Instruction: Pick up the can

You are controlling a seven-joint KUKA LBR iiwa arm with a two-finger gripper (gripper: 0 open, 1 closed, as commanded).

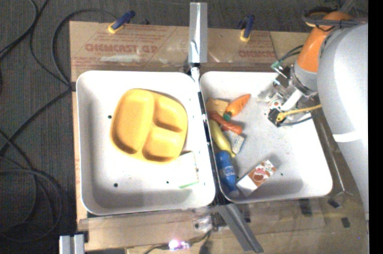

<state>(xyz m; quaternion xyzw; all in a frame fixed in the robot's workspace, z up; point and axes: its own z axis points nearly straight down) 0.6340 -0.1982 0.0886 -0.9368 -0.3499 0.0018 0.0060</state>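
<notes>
Judging by the layout, the approach step was in hand, nothing grabbed yet. A yellow tray was parked mid left bin. The arm was hung over the right bin, near its far right corner, gripper low there; how wide it was spread couldn't be made out, and nothing was seen held. The can, blue, was left near the front left corner, well apart. A long reach across was needed next.
</notes>
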